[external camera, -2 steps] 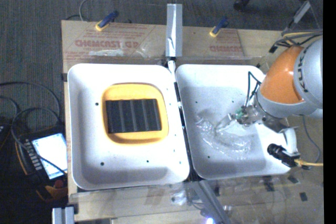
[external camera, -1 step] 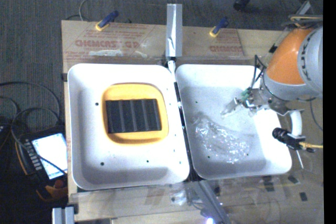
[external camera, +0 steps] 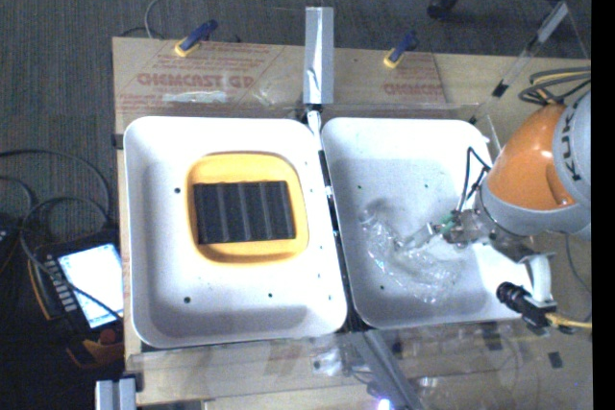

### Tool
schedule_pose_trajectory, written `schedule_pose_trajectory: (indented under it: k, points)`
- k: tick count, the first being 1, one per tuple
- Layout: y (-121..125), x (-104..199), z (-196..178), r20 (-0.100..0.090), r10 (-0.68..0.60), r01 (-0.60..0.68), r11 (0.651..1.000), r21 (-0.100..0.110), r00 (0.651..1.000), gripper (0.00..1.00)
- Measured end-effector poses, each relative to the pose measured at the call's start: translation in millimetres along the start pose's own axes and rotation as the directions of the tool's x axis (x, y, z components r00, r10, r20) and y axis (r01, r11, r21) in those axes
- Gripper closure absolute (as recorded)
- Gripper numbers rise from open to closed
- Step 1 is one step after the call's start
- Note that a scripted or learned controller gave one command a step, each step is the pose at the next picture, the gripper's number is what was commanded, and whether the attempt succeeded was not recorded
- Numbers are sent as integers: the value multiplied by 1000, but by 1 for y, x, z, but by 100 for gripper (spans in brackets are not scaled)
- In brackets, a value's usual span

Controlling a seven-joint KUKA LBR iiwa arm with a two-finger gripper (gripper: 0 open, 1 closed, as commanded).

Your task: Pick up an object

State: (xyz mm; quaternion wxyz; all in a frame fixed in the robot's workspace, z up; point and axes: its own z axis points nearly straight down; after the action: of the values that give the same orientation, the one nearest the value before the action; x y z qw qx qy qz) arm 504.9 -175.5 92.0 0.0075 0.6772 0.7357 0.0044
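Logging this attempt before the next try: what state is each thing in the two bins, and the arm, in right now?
Yellow tray with dark grille: lying flat in the left bin, untouched.
Clear plastic piece: crumpled, lying on the floor of the right bin.
Gripper: low in the right bin, at the plastic's edge; grip unclear.
Arm: reaching in over the right bin.

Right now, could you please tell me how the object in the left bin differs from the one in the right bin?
The yellow tray is opaque, rigid-looking and flat, with dark slots; the clear plastic piece is see-through and crumpled. The yellow tray lies apart from the arm, while the clear plastic piece lies at the gripper. Each rests on a white bin floor.
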Motion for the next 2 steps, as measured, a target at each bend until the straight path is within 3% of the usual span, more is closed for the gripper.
schedule_pose_trajectory:
  k: [1, 2]
  points:
    - [45, -12, -41, 0, 179, -179, 984, 19, 984, 0]
    - [23, -10, -112, -1, 146, -146, 989, 18, 989, 0]
